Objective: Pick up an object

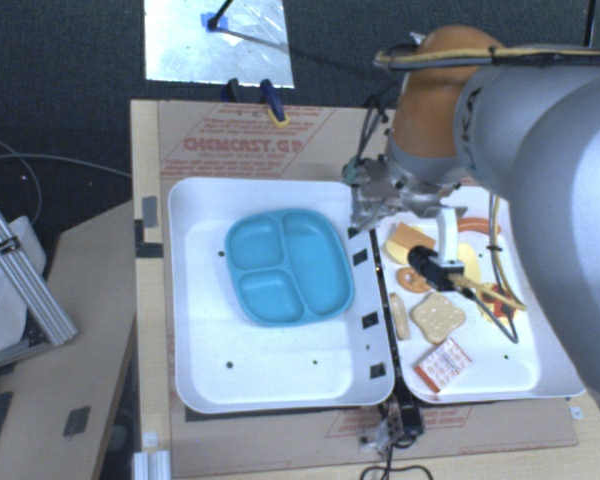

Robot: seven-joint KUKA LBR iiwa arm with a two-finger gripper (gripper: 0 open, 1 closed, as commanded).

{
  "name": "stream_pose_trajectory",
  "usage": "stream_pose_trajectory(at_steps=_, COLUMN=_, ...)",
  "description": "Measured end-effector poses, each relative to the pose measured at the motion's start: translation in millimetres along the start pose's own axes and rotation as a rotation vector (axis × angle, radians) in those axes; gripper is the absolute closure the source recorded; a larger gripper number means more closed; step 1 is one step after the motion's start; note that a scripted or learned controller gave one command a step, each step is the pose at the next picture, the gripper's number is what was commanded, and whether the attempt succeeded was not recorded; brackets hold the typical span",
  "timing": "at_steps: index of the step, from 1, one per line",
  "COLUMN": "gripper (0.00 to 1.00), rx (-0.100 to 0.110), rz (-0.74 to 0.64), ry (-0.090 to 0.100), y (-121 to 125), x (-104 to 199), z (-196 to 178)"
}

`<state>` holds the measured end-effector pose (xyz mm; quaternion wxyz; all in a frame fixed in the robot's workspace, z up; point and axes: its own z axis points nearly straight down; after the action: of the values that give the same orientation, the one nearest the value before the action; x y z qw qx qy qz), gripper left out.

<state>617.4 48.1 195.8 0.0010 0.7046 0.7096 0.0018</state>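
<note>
White-walled, the right bin point(500, 366) holds toy toast point(438, 318), a red packet point(443, 364) and other play food, none yet lifted, while the end effector point(368, 208) hovers over its upper-left corner, spread or pressed together I cannot tell.

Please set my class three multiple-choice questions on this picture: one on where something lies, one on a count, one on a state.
1. Where does the blue tray lie?
A. In the left bin
B. In the right bin
C. On the cardboard behind the bins

2. How many compartments does the blue tray have?
A. Two
B. Three
C. Five

3. How does the toast slice rest?
A. Standing on its edge
B. Stacked on the blue tray
C. Lying flat on a bin floor

Answers:
1 A: the left bin's white floor surrounds the tray.
2 B: its ridges mark off three sections.
3 C: its broad face points up from the right bin.
</note>
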Motion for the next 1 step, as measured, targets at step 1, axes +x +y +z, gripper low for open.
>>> stream_pose_trajectory(at_steps=1, gripper=0.00, rx=0.001, rz=0.000, ry=-0.001, y=-0.1, x=-0.1, z=0.5)
